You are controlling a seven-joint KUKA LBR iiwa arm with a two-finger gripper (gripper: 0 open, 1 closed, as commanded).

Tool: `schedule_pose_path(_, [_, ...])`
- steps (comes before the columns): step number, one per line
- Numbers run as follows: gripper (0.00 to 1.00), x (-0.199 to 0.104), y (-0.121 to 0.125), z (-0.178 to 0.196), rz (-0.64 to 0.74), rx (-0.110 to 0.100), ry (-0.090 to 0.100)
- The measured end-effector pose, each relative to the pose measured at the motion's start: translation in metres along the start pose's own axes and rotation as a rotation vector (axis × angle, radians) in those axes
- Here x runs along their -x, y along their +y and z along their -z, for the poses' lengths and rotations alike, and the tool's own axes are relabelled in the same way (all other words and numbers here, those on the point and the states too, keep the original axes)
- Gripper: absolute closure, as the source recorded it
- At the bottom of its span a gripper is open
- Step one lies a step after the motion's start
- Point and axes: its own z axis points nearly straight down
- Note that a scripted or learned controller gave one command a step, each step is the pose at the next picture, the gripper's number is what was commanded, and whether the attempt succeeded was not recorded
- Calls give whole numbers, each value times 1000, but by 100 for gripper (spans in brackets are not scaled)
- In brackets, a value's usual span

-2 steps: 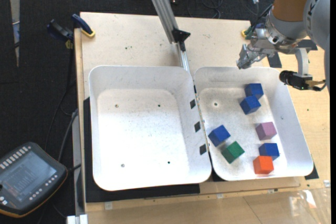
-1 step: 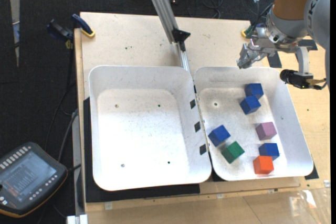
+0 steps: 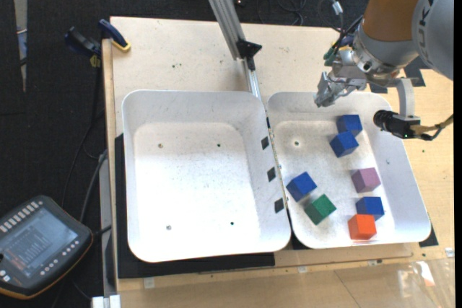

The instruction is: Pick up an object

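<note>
On a pale bench seen from above at a slant, two shallow white bins sit side by side. Near the right bin's (image 3: 415,187) far rim, the gripper (image 3: 328,95) hangs from the grey arm (image 3: 408,7) that reaches in from the right, an orange band above its wrist. Nothing shows between its fingertips, which point down and to the left; whether they are parted or closed cannot be made out. Seven blocks lie in the right bin, all apart from the gripper. Closest to it, just toward the viewer and to the right, are two blue blocks, one (image 3: 349,124) near the far rim and another (image 3: 344,143) touching its near side. Farther toward the viewer sit a third blue block (image 3: 301,185) with a green block (image 3: 320,208) just beside it, close to the divide between the bins. Along the right side lie a purple block (image 3: 366,179), a fourth blue block (image 3: 369,207), and an orange block (image 3: 362,226) nearest the viewer. Left of these stands the left bin (image 3: 137,155), speckled with dark flecks.
</note>
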Motion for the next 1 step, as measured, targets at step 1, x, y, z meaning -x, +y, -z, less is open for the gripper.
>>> schedule_pose_path(1, [100, -36, -23, -1, 1, -1, 1])
